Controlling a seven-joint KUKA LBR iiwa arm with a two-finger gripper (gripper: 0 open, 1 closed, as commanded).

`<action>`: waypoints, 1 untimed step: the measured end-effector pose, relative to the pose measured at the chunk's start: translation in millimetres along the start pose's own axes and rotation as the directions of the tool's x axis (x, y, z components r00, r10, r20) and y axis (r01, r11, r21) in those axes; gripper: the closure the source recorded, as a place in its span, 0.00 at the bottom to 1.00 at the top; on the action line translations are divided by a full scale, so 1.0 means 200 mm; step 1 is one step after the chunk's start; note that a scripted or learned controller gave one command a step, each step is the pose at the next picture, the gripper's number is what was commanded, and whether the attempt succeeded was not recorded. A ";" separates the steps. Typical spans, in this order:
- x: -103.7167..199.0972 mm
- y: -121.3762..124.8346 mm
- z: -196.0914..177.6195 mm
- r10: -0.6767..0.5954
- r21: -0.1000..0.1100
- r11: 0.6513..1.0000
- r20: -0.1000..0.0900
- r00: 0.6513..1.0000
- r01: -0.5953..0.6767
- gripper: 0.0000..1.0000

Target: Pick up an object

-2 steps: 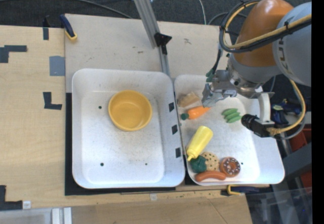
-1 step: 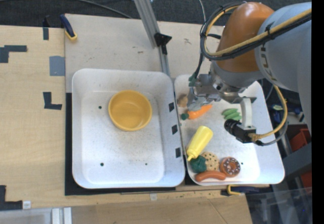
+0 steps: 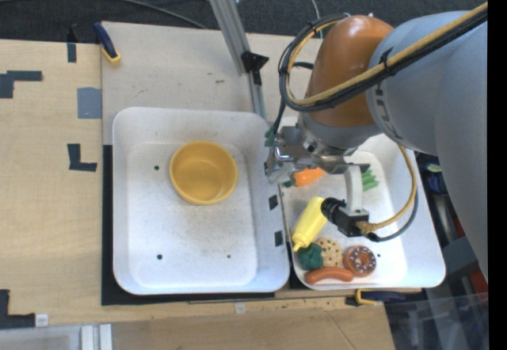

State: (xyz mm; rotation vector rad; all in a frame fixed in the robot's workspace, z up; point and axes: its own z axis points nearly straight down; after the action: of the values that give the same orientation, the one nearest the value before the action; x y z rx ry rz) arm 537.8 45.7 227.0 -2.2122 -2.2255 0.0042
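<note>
The right bin [image 3: 412,265] holds several toy foods: an orange carrot [image 3: 308,176], a yellow bottle [image 3: 309,223], a green piece [image 3: 369,179], a speckled cookie [image 3: 327,249], a chocolate donut [image 3: 362,259] and a red sausage [image 3: 330,275]. My gripper [image 3: 283,163] hangs low over the bin's left edge, just left of the carrot. The carrot's left end lies beside the gripper's metal tip. The arm's wrist and orange band [image 3: 348,71] hide the back of this bin.
A yellow bowl [image 3: 203,172] sits upright in the left bin [image 3: 142,261]. A metal pole [image 3: 230,16] slants up from between the bins. Black and yellow cables [image 3: 396,214] loop over the right bin.
</note>
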 end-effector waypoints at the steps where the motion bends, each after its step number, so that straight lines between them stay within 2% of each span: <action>1: 0.24 -0.11 -0.05 -0.001 -0.001 1.000 -0.001 1.000 0.001 1.00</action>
State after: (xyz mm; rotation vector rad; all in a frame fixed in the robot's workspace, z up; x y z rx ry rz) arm 515.8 93.2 237.2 -2.2106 -2.2267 0.0023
